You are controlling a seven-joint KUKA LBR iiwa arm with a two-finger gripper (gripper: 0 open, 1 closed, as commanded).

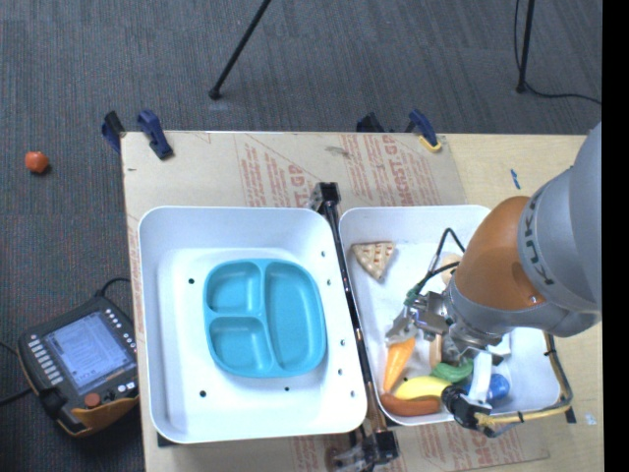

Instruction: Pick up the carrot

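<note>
The carrot (397, 361) is orange and lies in the right bin (432, 216) near its left wall, thin end pointing to the front left. My gripper (420, 324) reaches down from the right and sits right above the carrot's thick upper end. The grey and orange wrist hides the middle of the bin, and I cannot make out whether the carrot is between the gripper's parts.
A tan triangular waffle piece (374, 258) lies at the back of the right bin. A yellow banana (418, 389), a green piece (452, 370) and a blue piece (499, 388) crowd the front. The left bin (167, 264) holds a blue divided plate (265, 316).
</note>
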